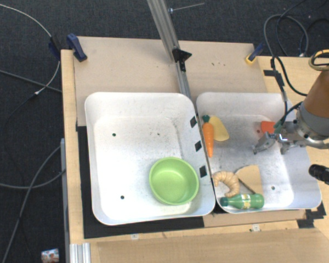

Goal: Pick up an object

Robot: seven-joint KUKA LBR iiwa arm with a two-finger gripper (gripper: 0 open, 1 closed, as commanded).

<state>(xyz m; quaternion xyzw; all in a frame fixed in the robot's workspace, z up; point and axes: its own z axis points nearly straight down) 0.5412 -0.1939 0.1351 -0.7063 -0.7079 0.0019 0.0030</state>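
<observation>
Grey gripper [270,143] hangs low over the right bin [238,104], its fingers spread apart with nothing between them — a small orange-red block [267,127] sits just beside it. Carrot [208,137], croissant [228,181] and green bottle [242,202] lie leftward; a green bowl [174,180] rests in the left bin [126,108]

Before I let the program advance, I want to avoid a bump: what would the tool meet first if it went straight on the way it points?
The tool points left across the right bin. Bare floor lies ahead, then probably the carrot and yellow piece; depth unclear.
</observation>
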